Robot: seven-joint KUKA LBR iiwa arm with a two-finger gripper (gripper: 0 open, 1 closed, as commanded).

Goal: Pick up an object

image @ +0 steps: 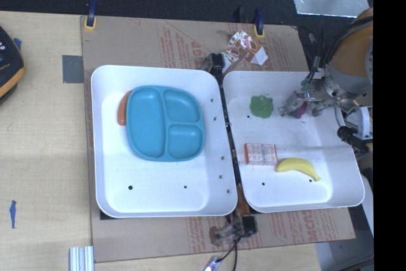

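Bench (44,155) is carrying two white bins on a cardboard sheet (158,41). Left bin (114,181) is holding a blue divided tray (166,122) with an orange object (121,110) peeking out from under its far-left edge, well apart from the jaws. Right bin (330,190) is sitting under the arm (352,54), which is reaching in from the right.

The gripper (299,105) is hovering low over the right bin's upper area. Can't tell whether the jaws are spread or pressed together: too blurred, and a small purplish bit at the tip isn't resolving as either a finger or an object. Not calling anything held.

Candidates in the right bin, biggest first:
- Banana (297,167): lying below the jaws, near the bin's front, well apart from them. Probably light plastic, stiff, smooth and curved, so it's likely slipping unless pinched across the thick middle.
- Green lumpy object (261,106): lying just beside the jaws, to their left, level with them. Looks soft or crinkly, light, forgiving; pinching across its centre seems easiest. Closest target, so I'm judging it the likely pick.
- Red-and-white packet (261,153): lying below-left of the jaws, flat on the bin floor. Thin and flat, hard to get under; edge grab only.

A crumpled wrapper (244,47) is sitting outside the bins, above-left of the jaws.
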